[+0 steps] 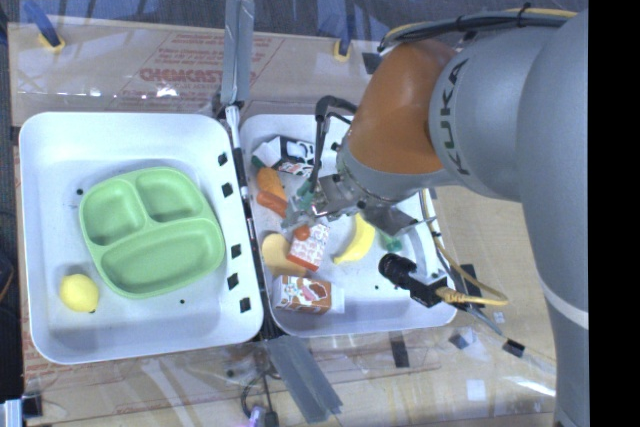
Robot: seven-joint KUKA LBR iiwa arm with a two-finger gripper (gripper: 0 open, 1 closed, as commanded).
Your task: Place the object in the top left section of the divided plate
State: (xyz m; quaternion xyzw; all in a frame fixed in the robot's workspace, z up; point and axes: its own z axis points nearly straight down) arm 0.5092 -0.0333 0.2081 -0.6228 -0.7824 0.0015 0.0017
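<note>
End effector (322, 205) low in right bin (425, 310), over food clutter, well right of green divided plate (150, 230); grip state cannot tell. Target object unclear. Judgement: isolate one item, e.g. banana (355, 241), avoid neighbours.

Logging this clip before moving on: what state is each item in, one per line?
green divided plate: flat in the left bin, all three sections bare.
lemon: on the left bin floor, beside the plate's lower left edge.
banana: lying in the right bin.
carrot: lying in the right bin.
snack packet: tilted, among the right bin's items.
small carton: lying by the near wall.
gripper: low over the right bin's clutter.
</note>
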